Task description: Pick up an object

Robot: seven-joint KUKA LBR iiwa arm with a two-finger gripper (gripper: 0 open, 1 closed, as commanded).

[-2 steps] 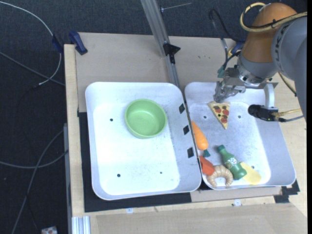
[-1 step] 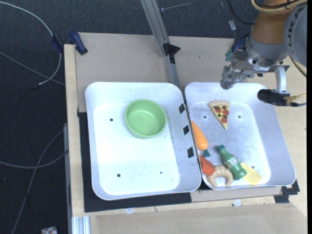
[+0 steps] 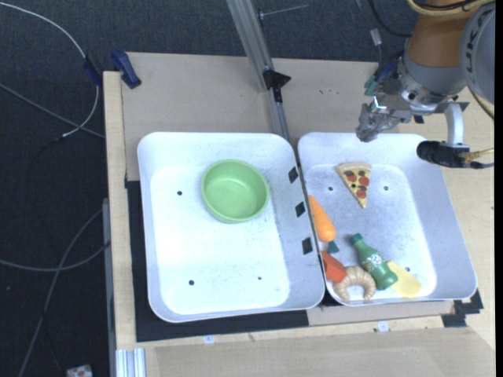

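Note:
My gripper [image 3: 369, 129] hangs over the far rim of the right bin [image 3: 440, 226], above and slightly right of a pizza slice [image 3: 355, 181]; nothing shows between its fingers. Along the right bin's left wall lies an orange carrot [image 3: 321, 218]. In the near corner sit a green bottle [image 3: 373, 262], a red piece [image 3: 333, 267], a tan croissant [image 3: 355, 283] and a yellow piece [image 3: 406, 282]. A green bowl [image 3: 234, 190] stands in the left bin [image 3: 169, 234].
A slanted metal rail [image 3: 253, 38] runs from the top down to the gap between the bins. A blue clamp [image 3: 124, 67] sits on the bench's far left corner. Cables lie on the dark floor at the left.

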